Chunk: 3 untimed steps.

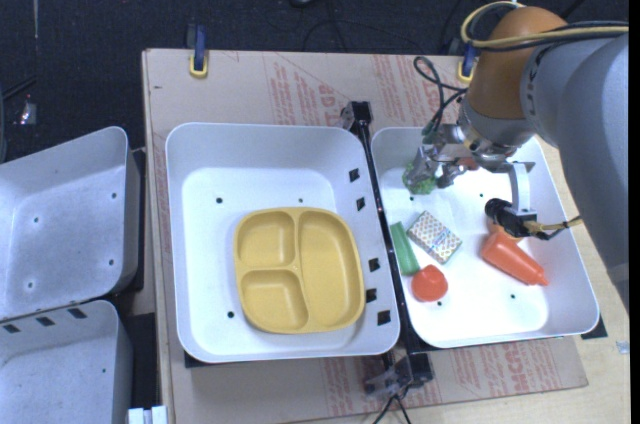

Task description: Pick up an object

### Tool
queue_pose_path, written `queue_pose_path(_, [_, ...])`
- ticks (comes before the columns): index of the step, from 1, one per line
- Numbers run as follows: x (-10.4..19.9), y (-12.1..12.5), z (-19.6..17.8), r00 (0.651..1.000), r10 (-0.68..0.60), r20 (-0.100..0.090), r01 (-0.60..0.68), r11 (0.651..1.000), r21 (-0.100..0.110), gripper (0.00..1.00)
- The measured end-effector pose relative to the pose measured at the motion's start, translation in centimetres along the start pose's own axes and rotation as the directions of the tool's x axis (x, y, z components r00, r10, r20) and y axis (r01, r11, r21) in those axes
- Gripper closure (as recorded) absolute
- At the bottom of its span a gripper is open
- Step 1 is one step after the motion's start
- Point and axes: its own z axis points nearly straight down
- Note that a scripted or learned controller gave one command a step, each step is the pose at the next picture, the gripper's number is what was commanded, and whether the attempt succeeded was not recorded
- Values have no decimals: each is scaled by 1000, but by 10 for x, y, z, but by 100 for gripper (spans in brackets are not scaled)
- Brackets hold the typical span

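in the left bin (200, 172) the yellow divided plate (298, 269) lies toward the near edge, apart from the work; in the right bin (570, 312) the red round piece (430, 284) lies nearest the near edge, close to the left wall; the orange cone (515, 257) lies on its side toward the right wall; the green stick (404, 247) runs along the left wall with the patterned box (435, 235) just beside it, perhaps touching; these sit close together, so a descent on any one would likely nudge a neighbour, and the stick, tight to the wall, leaves little room for a grip on that side; the cone, tapered by its look, may slip out of a pinch; farther back, toward the far left corner of this bin, the gripper (432, 167) hangs low with a small green thing (418, 178) right at its tip, which seems the likeliest target; whether the gripper is open or closed, and whether it has the green thing or merely touches it, i cannot tell, since the wrist hides the tip; if it only brushes it, a lift would come up with nothing; the bin's wall close by could also catch the gripper.
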Motion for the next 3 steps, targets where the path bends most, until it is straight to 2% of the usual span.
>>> queue_pose_path(1, [6, -5, -59, 1000, -3, 0, 3, 1000, -6, 100])
queue_pose_path(2, [11, 3, -106, 1000, -4, 0, 4, 1000, -7, 100])
queue_pose_path(3, [14, 0, -150, 1000, -4, 0, 4, 1000, -7, 100])
